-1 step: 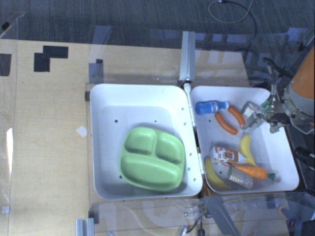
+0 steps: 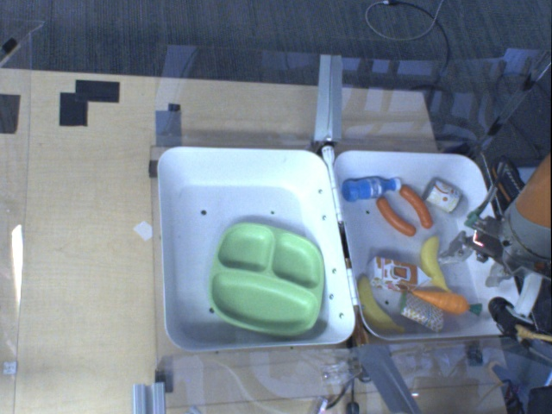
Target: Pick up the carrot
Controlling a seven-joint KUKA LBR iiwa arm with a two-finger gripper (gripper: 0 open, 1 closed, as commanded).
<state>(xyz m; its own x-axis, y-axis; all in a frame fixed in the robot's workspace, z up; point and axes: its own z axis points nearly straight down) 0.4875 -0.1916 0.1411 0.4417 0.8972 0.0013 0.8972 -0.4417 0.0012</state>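
Carrot (image 2: 442, 300) lies w/ tip pointing right, touching a grey grater (image 2: 423, 315) just below it, near right bin's (image 2: 470, 169) front edge. Jaws (image 2: 483, 241) up-right of carrot, apart from it; spread or pressed: can't tell.

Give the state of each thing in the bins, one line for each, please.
carrot: lying in the right bin, not held
blue bottle: on its side
green tray: right way up in the left bin, compartments bare
two sausages: lying side by side
small carton: lying flat
gripper: at the right bin's right edge
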